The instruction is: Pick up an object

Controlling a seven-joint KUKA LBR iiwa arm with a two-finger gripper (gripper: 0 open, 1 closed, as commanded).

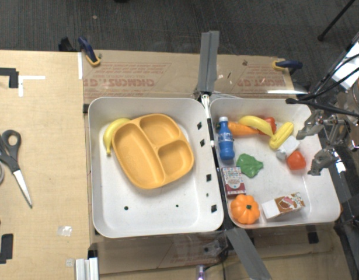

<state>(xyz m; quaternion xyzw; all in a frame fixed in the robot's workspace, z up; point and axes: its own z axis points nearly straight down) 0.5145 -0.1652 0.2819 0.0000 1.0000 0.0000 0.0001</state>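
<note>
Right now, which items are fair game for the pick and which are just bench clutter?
Pick candidates, in the bins:
blue bottle
banana
corn cob
tomato
green leaf
pumpkin
small carton
yellow divided plate

Just lying about, outside the bins:
scissors
blue clamps

The gripper hovers at the right bin's edge.

Scissors (13, 162) on bench at left, blue clamps (89, 50) w/ cardboard (144, 77) behind bins.
</note>
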